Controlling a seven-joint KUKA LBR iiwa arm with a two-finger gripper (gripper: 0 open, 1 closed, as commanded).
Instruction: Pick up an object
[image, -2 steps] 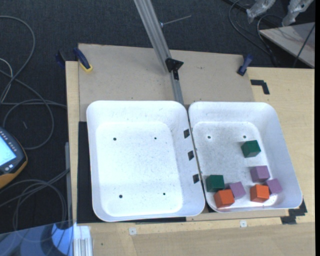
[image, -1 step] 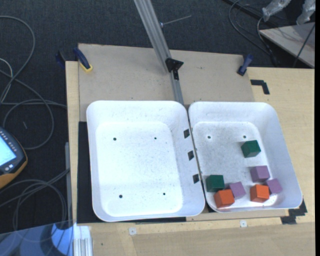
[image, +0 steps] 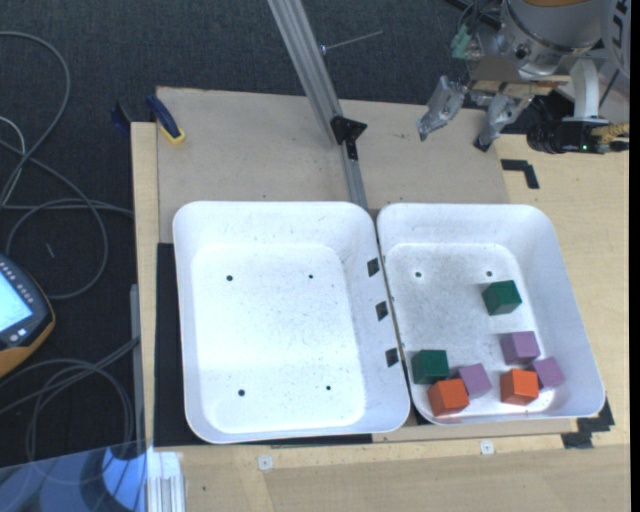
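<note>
My gripper (image: 464, 122) hangs high at the top right, above the bench behind the right bin (image: 560, 260), with its two fingers spread apart and nothing between them. Far below it, the right bin holds several small blocks. A dark green block (image: 501, 297) sits alone toward the middle right. Another green block (image: 430, 365) lies near the bin's front left. Two orange blocks (image: 449, 396) (image: 519, 386) rest along the front wall. Purple blocks (image: 519, 346) (image: 474, 379) (image: 548, 372) lie among them.
The left bin (image: 190, 300) stands beside the right one. A slanted metal bar (image: 318, 85) runs from the top down to the gap between the bins. A blue and yellow clamp (image: 165, 118) sits at the bench's back left corner. Cables lie on the floor at left.
</note>
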